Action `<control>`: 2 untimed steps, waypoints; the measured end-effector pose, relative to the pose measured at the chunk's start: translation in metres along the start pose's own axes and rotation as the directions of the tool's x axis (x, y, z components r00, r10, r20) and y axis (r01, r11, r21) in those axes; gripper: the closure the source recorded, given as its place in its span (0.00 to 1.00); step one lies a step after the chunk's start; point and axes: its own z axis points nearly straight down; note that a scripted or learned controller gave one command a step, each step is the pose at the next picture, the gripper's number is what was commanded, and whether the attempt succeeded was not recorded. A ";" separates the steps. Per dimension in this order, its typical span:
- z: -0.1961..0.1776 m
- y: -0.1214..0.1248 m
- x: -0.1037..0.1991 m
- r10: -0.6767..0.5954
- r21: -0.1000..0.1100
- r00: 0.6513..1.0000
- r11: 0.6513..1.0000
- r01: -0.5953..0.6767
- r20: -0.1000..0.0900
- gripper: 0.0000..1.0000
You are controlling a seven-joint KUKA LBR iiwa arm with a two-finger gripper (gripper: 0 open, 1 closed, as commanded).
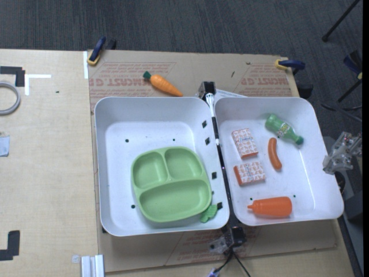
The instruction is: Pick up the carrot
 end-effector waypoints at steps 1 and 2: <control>0.163 0.010 0.005 0.195 0.000 0.981 0.981 -0.195 -0.005 1.00; 0.061 0.000 0.001 -0.002 0.000 1.000 1.000 0.002 -0.001 1.00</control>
